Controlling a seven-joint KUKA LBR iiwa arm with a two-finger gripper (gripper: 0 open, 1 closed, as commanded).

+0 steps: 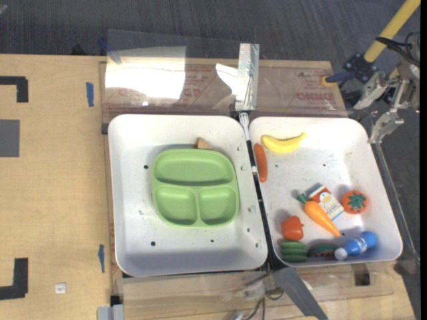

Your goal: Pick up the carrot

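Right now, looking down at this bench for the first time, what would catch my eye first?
Most likely the big green divided plate, sitting in the middle of the left white bin. Next, the heap of bright toy food in the right bin: an orange carrot near the front, a red tomato beside it, and a yellow banana at the back.

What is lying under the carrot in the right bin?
The carrot leans over a small carton and the white bin floor. The carton's part beneath it is covered.
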